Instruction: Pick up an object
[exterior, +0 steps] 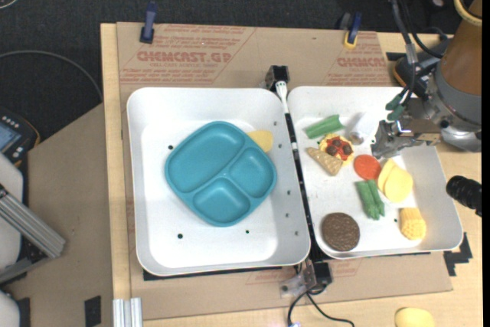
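Fingers (385, 140): you can't tell their spread.
Progress: nothing lifted; you see the tomato slice (367, 166) lying just below.

Yellow piece (261, 139) half hidden under blue tray (220, 173). Arm (459, 80) cut off at right edge. Gripper (389, 140) fingertips too small to make out. Yellow thing (414, 317) cut off at bottom edge.
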You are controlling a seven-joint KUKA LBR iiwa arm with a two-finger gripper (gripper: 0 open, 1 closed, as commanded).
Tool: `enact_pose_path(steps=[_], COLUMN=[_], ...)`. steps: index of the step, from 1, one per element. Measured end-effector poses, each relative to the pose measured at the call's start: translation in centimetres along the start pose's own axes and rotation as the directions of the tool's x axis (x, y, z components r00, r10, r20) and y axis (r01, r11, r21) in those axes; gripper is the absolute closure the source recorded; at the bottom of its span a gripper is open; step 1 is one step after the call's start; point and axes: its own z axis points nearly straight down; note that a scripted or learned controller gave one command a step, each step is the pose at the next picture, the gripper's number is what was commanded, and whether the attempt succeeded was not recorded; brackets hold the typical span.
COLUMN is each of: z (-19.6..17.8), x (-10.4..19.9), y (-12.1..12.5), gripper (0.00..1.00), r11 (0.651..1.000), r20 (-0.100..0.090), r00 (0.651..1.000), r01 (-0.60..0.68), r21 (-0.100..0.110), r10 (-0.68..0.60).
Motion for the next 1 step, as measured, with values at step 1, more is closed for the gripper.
enact_pose_path(steps=[1], z=[-12.96], x=[4.86], y=[0.10], gripper=[1.00], r11=[1.000], r20=[-0.001], r00=[1.000], r01=[0.009], r21=[-0.019], r10=[-0.009])
